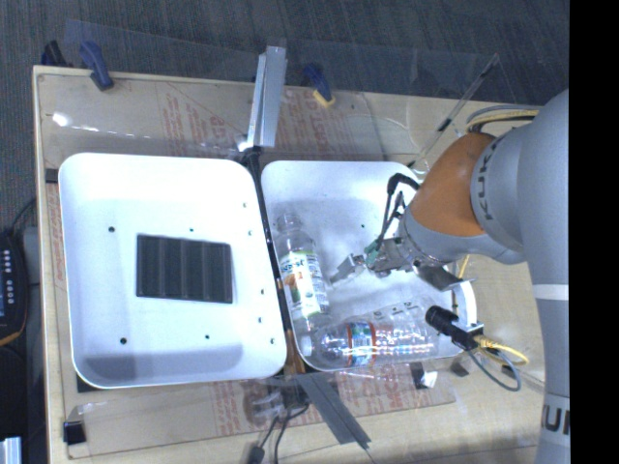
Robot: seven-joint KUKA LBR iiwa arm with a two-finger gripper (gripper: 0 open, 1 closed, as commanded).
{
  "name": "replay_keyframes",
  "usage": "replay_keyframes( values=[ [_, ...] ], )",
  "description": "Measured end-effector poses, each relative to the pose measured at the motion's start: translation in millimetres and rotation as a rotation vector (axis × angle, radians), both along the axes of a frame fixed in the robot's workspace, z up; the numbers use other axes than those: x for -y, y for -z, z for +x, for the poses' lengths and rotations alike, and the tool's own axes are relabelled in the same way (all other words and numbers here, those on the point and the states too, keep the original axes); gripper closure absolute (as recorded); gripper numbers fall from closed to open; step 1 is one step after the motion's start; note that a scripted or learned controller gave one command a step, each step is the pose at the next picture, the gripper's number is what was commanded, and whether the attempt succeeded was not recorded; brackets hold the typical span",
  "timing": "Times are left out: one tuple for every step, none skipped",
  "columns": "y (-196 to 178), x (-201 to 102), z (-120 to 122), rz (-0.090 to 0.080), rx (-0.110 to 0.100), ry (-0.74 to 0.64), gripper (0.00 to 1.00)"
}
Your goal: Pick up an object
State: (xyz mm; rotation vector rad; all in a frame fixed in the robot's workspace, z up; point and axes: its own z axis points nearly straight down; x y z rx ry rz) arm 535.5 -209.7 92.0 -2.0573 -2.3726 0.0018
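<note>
Two clear plastic bottles lie in the right bin [329, 187]. One bottle [300, 276], with a white and green label, lies along the bin's left wall. The other bottle [375, 337], with a red and blue label, lies along the front wall. My gripper [342, 270] is low over the middle of this bin, pointing left. It is just right of the green-labelled bottle and above the red-labelled one, with nothing seen in it. A dark grey ribbed slab [184, 268] lies flat in the middle of the left bin [97, 191].
The grey arm with its orange band [455, 196] crosses the right bin's right rim. A metal bar [266, 95] stands at the back between the bins. Blue clamps [95, 64] hold the clear sheet at the bench's back edge.
</note>
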Motion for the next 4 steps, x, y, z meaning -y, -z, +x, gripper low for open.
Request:
replay_keyframes(
  values=[
    [-75.2,0.8,-58.4,0.001,0.001,-0.115,0.00],
    [-20.0,-0.6,-57.2,0.000,0.003,-0.038,0.00],
    [0.6,0.1,-8.2,0.001,-0.001,0.167,0.00],
    [0.6,0.1,-8.2,0.001,-0.001,0.167,0.00]
  ],
)
